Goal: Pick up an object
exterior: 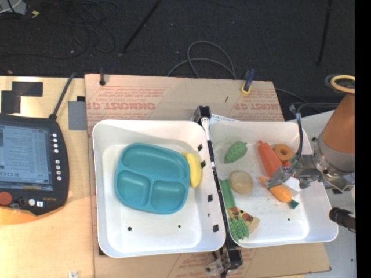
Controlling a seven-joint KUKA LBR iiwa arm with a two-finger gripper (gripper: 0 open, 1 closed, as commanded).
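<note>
Where the grey arm with its orange band (345, 129) reaches in over the right edge of the surface, the claw (285, 177) sits low inside the right-hand shallow white bin (316, 227), near that bin's right wall. Its metal fingers (280, 174) point toward the bin's middle, and whether they are released or clenched cannot be told from this slanted look. Just below the fingertips, touching or nearly touching them, lies a small orange carrot-shaped toy with a green tip (282, 193); nothing visibly sits between the fingers. Just above and left of the claw rests a longer red-orange plastic carrot (267, 157), and beside that, toward the bin's far edge, an orange ring-shaped toy (283, 152).

Further toward the bin's centre lies a beige round ball-like toy (241, 182), with a green leafy plastic vegetable (236, 152) above it near the far edge. Along the bin's left wall runs a thin green stalk-shaped toy (226, 194), and at the near-left corner lies a multicoloured flat toy with green leaves (240, 222).

The left-hand shallow white bin (110, 230) holds a teal plastic divided plate (152, 178), with a yellow plastic banana (194, 168) touching the plate's right rim. Both bins rest on brown printed cardboard (156, 100). At the surface's left edge sits a black control pendant with a lit screen (30, 164).
</note>
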